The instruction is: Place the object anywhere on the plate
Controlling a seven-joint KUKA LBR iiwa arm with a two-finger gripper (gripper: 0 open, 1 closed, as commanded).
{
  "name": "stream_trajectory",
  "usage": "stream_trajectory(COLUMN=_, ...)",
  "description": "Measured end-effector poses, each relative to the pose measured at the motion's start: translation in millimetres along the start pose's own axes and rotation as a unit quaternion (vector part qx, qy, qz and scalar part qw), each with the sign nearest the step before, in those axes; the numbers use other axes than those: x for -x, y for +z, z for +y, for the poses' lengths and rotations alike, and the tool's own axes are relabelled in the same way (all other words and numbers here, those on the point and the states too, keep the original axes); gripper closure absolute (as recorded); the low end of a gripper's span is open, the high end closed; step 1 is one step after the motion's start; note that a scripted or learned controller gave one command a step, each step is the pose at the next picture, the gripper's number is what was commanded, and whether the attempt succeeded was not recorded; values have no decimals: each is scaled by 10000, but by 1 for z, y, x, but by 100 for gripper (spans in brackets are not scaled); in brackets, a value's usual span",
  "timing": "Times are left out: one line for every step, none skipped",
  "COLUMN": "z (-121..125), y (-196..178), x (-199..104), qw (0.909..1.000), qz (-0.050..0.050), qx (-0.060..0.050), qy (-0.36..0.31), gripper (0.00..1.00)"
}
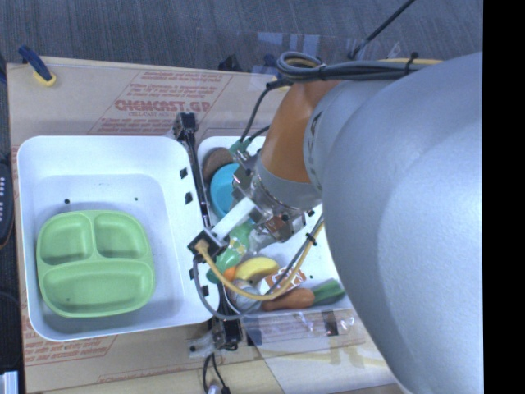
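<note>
A light green plate [95, 261] with three compartments lies in the left bin [49, 162], nothing on it. My gripper [236, 238] is down in the right bin [215, 148], low among a pile of toy food. Right beside it lie a yellow banana [256, 268], a small green piece [239, 243] and an orange-brown sausage-like piece [289, 298]. A blue bowl [223, 189] and a brown round item [215, 160] sit at the bin's far end. The arm's grey body hides most of the right bin.
A green item [326, 290] pokes out under the arm at the right bin's near side. A black clamp strip [195, 189] runs along the divide between the bins. Cables [246, 290] loop over the right bin's near end. Cardboard [156, 97] lies beyond the bins.
</note>
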State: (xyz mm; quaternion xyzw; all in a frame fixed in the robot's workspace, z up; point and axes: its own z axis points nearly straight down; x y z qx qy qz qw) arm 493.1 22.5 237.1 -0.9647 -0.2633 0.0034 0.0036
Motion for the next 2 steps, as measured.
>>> stream_trajectory(z=-2, y=-8, x=0, qw=9999, qz=-46, qx=-44, qy=-95, gripper=100)
stream_trajectory(z=-2, y=-8, x=0, qw=9999, qz=-50, qx=-45, qy=-98, gripper=0)
